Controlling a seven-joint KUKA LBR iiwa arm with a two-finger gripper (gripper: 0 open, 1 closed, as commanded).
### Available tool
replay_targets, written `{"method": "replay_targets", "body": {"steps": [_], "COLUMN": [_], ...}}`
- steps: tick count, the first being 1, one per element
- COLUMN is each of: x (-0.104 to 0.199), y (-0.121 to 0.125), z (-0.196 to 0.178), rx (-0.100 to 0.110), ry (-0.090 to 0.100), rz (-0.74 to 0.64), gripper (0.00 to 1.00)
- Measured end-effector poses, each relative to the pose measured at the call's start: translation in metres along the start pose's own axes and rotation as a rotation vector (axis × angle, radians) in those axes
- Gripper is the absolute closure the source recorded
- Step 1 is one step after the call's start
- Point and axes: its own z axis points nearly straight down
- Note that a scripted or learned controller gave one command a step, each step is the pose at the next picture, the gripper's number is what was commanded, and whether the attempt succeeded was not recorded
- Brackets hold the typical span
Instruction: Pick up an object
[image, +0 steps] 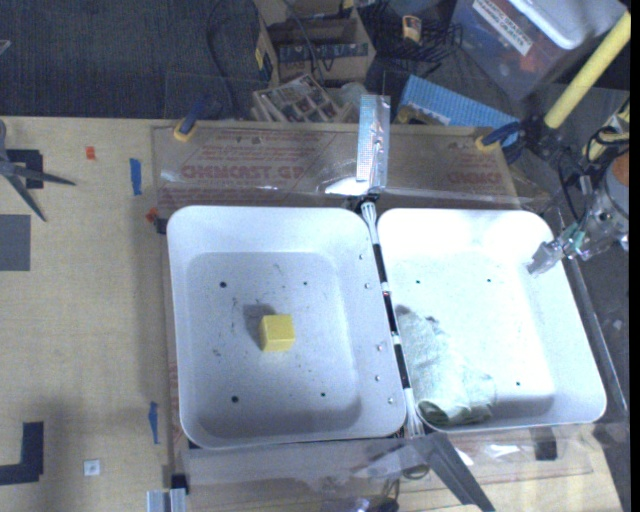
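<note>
A small yellow block (278, 332) lies near the middle of the left white bin (200, 250). A rolled, greyish-white cloth (443, 370) rests in the right white bin (500, 250), along its left wall and reaching down to the front corner. My gripper (550, 257) hangs over the right bin's far right edge, at the end of the arm coming in from the right. It is well away from both the cloth and the block, and nothing shows in it.
A metal divider strip (385, 300) runs between the two bins. A clear plastic sheet (300, 165) lies behind them, with cables and boxes beyond it. A yellow pole (590, 65) slants across the upper right. Blue tape marks (135, 175) dot the wooden bench.
</note>
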Motion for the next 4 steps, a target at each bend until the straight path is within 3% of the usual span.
{"method": "replay_targets", "body": {"steps": [1, 2, 3, 4], "x": [-0.002, -0.018, -0.002, -0.029], "y": [0.000, 0.052, -0.027, 0.041], "z": [-0.010, 0.051, 0.018, 0.030], "rx": [-0.002, -0.004, -0.001, -0.003], "ry": [-0.002, -0.005, -0.001, -0.004], "rz": [0.002, -0.413, -0.311, -0.053], "gripper": [1.00, 1.00, 1.00, 1.00]}}
